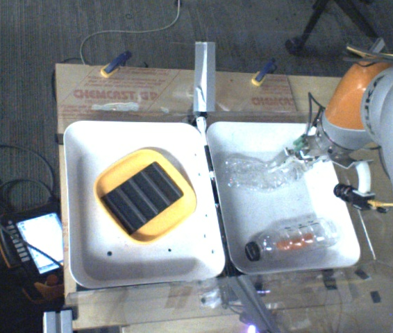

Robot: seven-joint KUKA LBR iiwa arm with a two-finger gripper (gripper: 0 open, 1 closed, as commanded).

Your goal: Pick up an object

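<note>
Two bins sit side by side on the bench. In the left bin (78, 186) a tray-like object (146, 194) lies at its middle. In the right bin (266, 134) a crumpled bottle (262, 172) lies toward the far edge, and another bottle (294, 238) lies along the near edge.

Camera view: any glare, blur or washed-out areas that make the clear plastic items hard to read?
Camera view: the right bin is brightly lit, nearly washed out, so the crumpled clear bottle almost melts into it; the capped bottle reads better thanks to its dark cap and orange contents; the gripper is soft and small, its fingers unclear.
</note>
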